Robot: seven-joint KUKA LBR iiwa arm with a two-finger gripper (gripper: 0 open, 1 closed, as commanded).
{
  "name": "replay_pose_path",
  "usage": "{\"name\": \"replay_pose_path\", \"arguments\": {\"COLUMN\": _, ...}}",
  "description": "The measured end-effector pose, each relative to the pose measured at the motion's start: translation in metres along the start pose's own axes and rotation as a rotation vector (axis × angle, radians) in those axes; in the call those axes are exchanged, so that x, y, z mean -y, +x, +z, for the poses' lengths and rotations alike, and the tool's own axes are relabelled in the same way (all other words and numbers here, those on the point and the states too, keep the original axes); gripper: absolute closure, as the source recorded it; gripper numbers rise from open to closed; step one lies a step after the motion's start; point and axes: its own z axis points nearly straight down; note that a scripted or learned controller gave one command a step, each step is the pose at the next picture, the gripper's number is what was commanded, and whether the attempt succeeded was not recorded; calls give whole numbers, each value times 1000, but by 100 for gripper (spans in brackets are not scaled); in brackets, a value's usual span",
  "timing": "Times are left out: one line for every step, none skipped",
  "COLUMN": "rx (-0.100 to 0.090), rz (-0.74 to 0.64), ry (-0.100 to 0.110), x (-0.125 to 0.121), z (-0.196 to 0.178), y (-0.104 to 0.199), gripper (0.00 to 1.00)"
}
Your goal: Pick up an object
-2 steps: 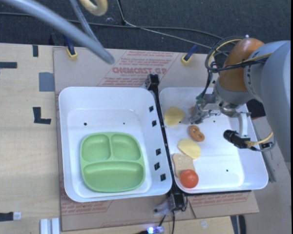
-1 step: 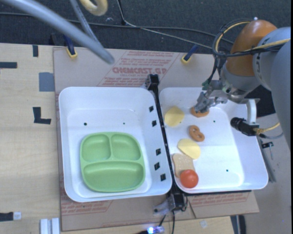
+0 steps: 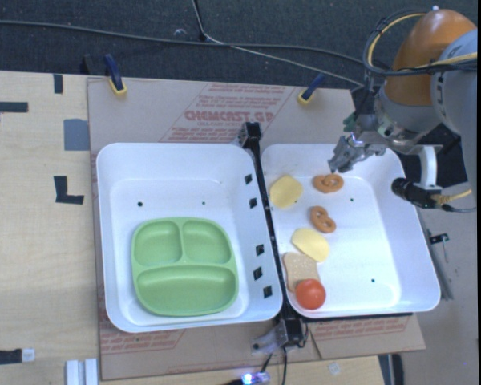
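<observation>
The gripper hangs over the far part of the right bin, just above and beside a small brown ring-shaped pastry. Whether its fingers are open or closed cannot be told from this slanted view; the tip is small and dark against the white floor, and nothing is visibly held between them.

The right bin holds 6 food pieces: the brown ring nearest the gripper, a pale yellow chip to its left near the divider, a brown pretzel in the middle, a second yellow piece below it, a tan slice of bread and a red tomato at the near edge. The left bin carries a green divided plate.

The ring looks like the likely target, being closest. To do this well, the gripper should centre over the ring so the fingers straddle it, then descend straight until they almost reach the bin floor, since the piece is flat and low. Closing too high would likely slip over the top. The ring sits apart from the other pieces, so a clean grasp seems feasible. A slow vertical lift afterwards would show whether the piece really came up.
</observation>
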Motion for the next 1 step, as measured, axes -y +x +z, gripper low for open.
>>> {"name": "replay_pose_path", "arguments": {"rx": 0, "rz": 0, "ry": 0, "x": -1, "z": -42, "y": 0, "gripper": 100}}
